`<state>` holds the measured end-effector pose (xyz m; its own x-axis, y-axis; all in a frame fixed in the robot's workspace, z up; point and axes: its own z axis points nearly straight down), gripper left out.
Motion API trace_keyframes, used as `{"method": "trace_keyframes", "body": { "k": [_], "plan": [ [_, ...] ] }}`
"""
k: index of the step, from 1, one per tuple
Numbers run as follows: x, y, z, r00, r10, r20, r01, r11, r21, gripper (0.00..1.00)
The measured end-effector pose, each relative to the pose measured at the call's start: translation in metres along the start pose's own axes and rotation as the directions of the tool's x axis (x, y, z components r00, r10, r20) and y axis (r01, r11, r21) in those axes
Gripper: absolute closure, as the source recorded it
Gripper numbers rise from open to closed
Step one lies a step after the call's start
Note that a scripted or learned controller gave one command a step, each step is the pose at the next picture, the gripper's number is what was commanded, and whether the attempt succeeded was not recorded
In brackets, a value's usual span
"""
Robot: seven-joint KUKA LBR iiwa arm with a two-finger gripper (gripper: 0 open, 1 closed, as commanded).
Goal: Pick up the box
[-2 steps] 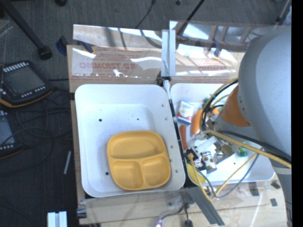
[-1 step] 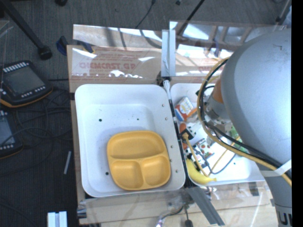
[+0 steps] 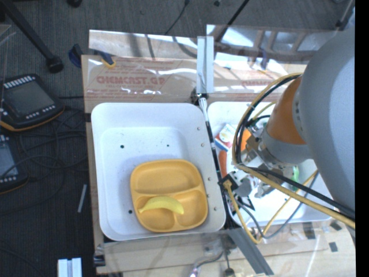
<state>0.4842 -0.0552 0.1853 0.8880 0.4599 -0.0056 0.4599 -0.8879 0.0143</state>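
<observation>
Reaching stage: grey arm with orange band [image 3: 314, 126] low over right-hand shallow white bin [image 3: 222, 113], small white-and-orange box [image 3: 226, 136] near its left wall. Pincer state impossible to tell. Next: centring over box, then closing.

The left bin [image 3: 109, 154] holds a yellow divided plate [image 3: 168, 195] with a banana [image 3: 161, 205] in its front compartment. The grey arm [image 3: 323, 114] (orange band above the wrist) hangs over the right bin [image 3: 222, 114], hiding most of it.

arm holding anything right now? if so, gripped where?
Cannot be told. The arm hangs low over the right bin and its own body covers the gripper. Part of a small box shows by the bin's left wall, with nothing gripping it.
</observation>
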Motion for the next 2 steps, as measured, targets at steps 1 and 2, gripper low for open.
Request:
{"method": "trace_keyframes", "body": {
  "k": [1,2],
  "plan": [
    [0.005,0.099,0.067,0.972,0.233,0.004,-0.233,0.972,0.015,0.00],
    [-0.054,0.099,0.091,0.972,0.235,0.004,-0.235,0.972,0.017,0.00]
  ]
}}
